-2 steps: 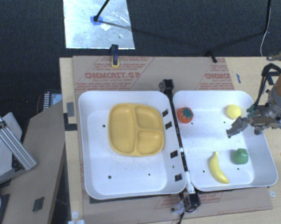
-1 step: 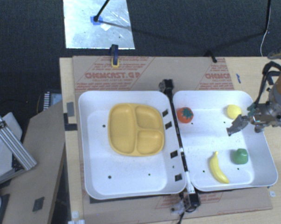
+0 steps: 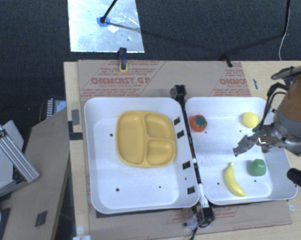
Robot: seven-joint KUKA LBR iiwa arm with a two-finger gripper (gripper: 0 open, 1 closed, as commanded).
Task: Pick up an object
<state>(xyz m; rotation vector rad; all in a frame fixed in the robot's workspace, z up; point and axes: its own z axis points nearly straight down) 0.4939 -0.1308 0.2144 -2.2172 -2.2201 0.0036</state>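
Note:
The right bin (image 3: 218, 196) holds a red tomato (image 3: 198, 122) at its far left, a yellow lemon (image 3: 250, 119) at the far right, a green pepper (image 3: 256, 167) at the near right and a yellow banana (image 3: 234, 179) near the front. My gripper (image 3: 250, 141) hovers over the right side of this bin, between the lemon and the green pepper. It is open, with nothing between its fingers. The pepper lies just below and to the right of it.
The left bin (image 3: 101, 193) holds a yellow divided plate (image 3: 145, 138). A black divider strip (image 3: 187, 140) runs between the bins. The arm's grey body (image 3: 294, 115) covers the right bin's right edge. A shiny sheet (image 3: 105, 24) lies on the floor beyond the bench.

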